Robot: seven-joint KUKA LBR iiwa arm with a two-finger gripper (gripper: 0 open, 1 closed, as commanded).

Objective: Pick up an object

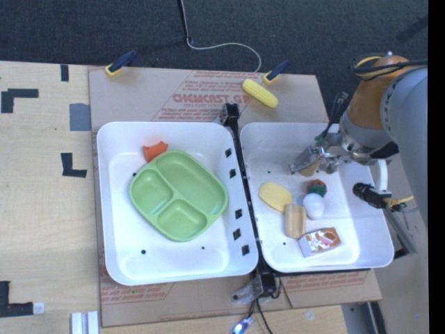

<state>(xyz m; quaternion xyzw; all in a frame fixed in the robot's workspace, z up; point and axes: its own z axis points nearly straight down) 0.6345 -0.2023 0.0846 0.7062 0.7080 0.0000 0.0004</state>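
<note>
The gripper (309, 163) hangs in the upper right bin (278, 134); I cannot tell its grip (too blurry); bare floor lies left; below, the tan wooden block (294, 221) points up-down.

Red print runs across the brown cardboard sheet (201, 99) under my two white bins; I can make out "CHEMCAST" there, the rest too small. More red lettering shows along its front edge, unreadable. The small red-and-white packet (319, 242) carries print I cannot read.

tray (179, 195) in left bin (111, 207) | carton (320, 242) in right bin (368, 252)
</note>
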